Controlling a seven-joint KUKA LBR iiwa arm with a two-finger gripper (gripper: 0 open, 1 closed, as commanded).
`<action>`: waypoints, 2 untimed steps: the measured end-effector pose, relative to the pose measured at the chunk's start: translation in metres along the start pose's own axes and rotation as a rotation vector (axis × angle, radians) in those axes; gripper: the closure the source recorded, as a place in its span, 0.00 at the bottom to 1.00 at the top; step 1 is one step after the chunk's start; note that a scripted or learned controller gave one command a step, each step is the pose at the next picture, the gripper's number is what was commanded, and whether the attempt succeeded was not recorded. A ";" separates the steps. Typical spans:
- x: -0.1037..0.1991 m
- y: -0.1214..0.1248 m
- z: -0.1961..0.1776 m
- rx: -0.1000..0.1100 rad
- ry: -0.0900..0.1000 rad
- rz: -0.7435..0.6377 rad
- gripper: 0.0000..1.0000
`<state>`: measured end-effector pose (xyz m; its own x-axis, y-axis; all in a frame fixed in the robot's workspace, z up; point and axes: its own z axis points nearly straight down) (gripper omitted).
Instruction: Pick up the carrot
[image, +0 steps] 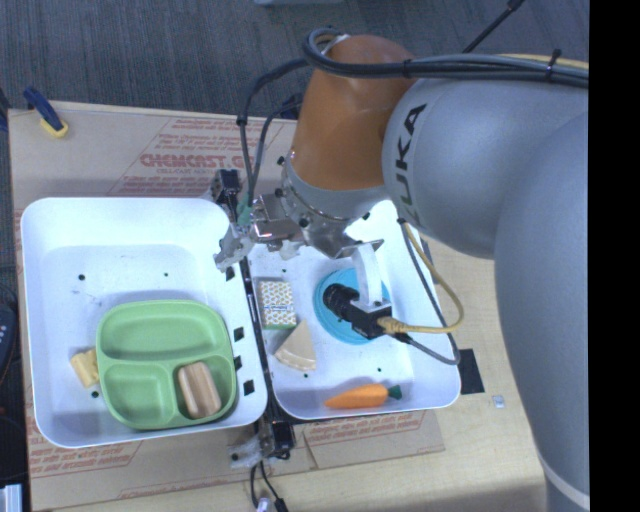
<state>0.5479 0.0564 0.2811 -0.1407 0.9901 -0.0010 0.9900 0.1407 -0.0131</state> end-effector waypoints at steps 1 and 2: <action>-0.100 0.071 0.071 0.004 -0.004 0.002 0.00; -0.056 0.060 -0.044 -0.018 -0.003 -0.071 0.00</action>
<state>0.6160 0.0092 0.3243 -0.2110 0.9775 -0.0037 0.9775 0.2110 0.0050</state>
